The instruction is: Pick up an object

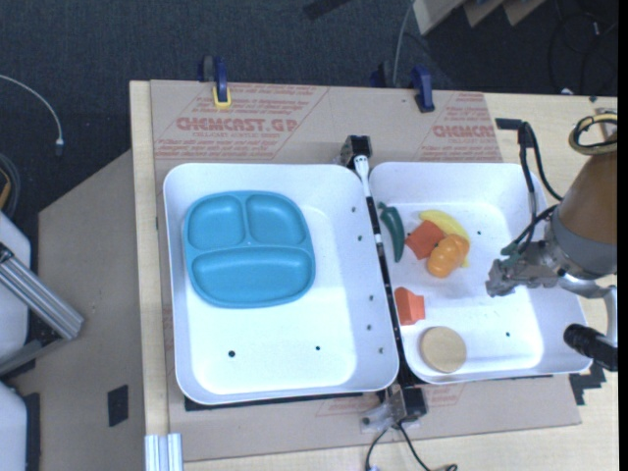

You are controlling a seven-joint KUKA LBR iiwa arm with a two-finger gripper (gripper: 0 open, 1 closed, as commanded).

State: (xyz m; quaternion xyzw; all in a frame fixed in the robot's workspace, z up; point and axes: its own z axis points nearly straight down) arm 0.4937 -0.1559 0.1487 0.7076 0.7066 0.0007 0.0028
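Jaws' opening could not be told on the gripper [502,279] — nothing seen held — with the orange fruit [446,256] nearest, near at ten o'clock.

A robotics lab. Two white bins [275,361] sit on a board-covered worktop [157,263] held by blue clamps [218,75] at the frame's top. Cables [39,106] trail over dark carpet [78,27].

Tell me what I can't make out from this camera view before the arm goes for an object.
- Gripper: small and blurred over the right bin; finger state unreadable.
- Arm: cut off by the right edge.
- Yellow piece: partly covered by the red block and orange piece; shape unclear.
- Green item: dark against the bin divider, identity unclear.
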